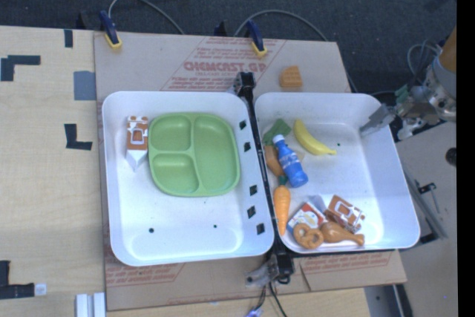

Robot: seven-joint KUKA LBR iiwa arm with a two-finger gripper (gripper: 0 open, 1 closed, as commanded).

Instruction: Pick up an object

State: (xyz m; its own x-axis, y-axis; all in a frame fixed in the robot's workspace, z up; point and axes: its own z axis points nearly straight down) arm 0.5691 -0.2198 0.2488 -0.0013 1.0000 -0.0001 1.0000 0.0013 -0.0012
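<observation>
Left bin (pixel 119 159): green divided plate (pixel 194 154), small carton (pixel 136 137). Right bin (pixel 386 182): yellow curved banana (pixel 312 139), blue bottle (pixel 289 161), carrot (pixel 281 207), snacks. Gripper (pixel 380 119) at right rim, grip state unclear.

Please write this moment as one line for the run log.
end effector: over right bin's right rim, holds nothing | banana, blue bottle, carrot: in right bin | green plate: left bin
</observation>
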